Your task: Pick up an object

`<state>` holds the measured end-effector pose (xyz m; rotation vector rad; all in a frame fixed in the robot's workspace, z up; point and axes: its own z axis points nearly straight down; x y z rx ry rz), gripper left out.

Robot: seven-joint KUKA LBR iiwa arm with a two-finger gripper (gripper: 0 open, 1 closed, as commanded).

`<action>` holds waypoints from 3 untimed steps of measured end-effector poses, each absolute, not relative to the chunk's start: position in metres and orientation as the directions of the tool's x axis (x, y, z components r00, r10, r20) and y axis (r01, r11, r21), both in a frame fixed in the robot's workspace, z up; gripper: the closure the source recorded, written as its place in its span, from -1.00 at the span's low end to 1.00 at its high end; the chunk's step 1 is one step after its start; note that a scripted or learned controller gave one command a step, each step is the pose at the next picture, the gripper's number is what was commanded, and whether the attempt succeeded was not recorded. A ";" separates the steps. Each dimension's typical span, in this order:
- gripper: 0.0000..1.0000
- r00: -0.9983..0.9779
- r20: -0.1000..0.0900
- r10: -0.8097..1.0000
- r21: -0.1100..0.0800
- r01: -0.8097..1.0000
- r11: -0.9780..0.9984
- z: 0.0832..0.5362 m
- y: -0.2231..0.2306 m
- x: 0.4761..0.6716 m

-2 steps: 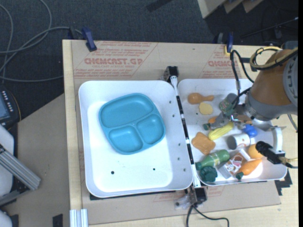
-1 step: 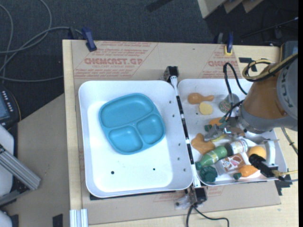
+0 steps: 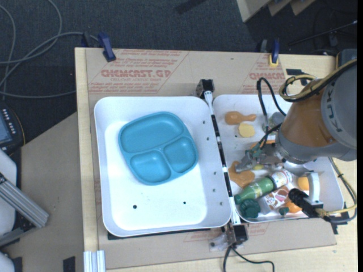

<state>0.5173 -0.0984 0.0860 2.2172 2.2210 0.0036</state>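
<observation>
The gripper (image 3: pixel 249 162) hovers low in the right white bin (image 3: pixel 336 181); finger state cannot be told. Centre it over the green plastic bottle (image 3: pixel 256 189) before closing.

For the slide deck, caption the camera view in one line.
KUKA arm lowers its tool into the cluttered right bin above a green bottle; blue divided plate in the left bin.
</observation>
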 end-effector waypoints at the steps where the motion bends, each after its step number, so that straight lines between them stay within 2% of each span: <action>1: -1.00 -0.001 -0.001 1.000 0.004 1.000 0.001 0.085 -0.105 0.551; 2: -1.00 -0.001 -0.001 1.000 0.003 1.000 0.001 0.085 -0.105 0.569; 3: -1.00 0.003 -0.003 1.000 0.007 1.000 -0.003 0.087 -0.127 0.479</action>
